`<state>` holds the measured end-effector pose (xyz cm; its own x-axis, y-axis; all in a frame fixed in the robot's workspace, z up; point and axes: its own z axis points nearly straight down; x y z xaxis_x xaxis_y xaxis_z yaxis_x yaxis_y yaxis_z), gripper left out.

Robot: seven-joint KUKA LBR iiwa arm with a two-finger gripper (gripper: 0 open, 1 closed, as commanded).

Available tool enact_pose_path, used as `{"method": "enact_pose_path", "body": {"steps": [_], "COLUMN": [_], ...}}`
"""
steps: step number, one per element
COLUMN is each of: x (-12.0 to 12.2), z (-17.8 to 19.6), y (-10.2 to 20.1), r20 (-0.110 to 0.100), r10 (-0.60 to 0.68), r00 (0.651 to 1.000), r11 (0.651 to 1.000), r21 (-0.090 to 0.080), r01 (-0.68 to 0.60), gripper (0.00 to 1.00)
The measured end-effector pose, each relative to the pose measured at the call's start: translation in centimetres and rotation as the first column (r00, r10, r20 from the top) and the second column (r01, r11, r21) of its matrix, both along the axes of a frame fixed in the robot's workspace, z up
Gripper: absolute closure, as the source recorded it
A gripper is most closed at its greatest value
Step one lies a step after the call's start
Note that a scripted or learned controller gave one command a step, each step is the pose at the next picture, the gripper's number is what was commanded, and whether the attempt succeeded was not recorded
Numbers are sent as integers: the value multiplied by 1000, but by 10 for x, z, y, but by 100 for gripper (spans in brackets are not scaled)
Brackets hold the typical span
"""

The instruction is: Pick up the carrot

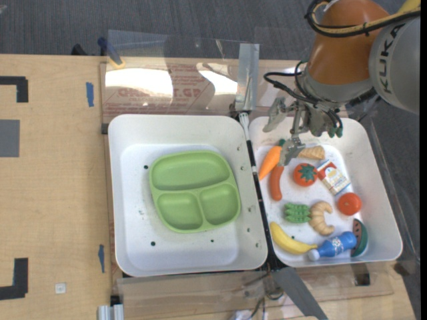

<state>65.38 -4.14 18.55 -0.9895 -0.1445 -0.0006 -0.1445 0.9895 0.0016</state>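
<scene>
Left bin [127, 179]: holds green divided tray [194, 191], well left of the jaws.
Right bin [380, 199]: carrot [269, 161] just left of and below the jaws; tomato [305, 175], banana [290, 239], croissant [321, 217] below them.
Gripper [292, 145]: jaws' state cannot be told.

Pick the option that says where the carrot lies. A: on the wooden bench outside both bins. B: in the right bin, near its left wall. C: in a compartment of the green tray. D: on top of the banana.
B: the carrot lies in the right bin close to its left wall, with the gripper just beside it and the green tray in the other bin.
</scene>
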Motion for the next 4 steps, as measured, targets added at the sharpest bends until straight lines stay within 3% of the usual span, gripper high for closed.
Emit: {"method": "enact_pose_path", "body": {"steps": [1, 2, 3, 4], "x": [-25, -15, -45, -41], "z": [-62, -96, -96, -82], "y": [-49, -52, -57, -56], "r20": [16, 11, 8, 21], "r10": [89, -1, -312, -310], "r00": [996, 1000, 950, 950], "r11": [996, 1000, 950, 951], "r21": [-2, -1, 0, 3], "r01": [-89, 1, 312, 310], "gripper": [0, 0, 0, 100]}}
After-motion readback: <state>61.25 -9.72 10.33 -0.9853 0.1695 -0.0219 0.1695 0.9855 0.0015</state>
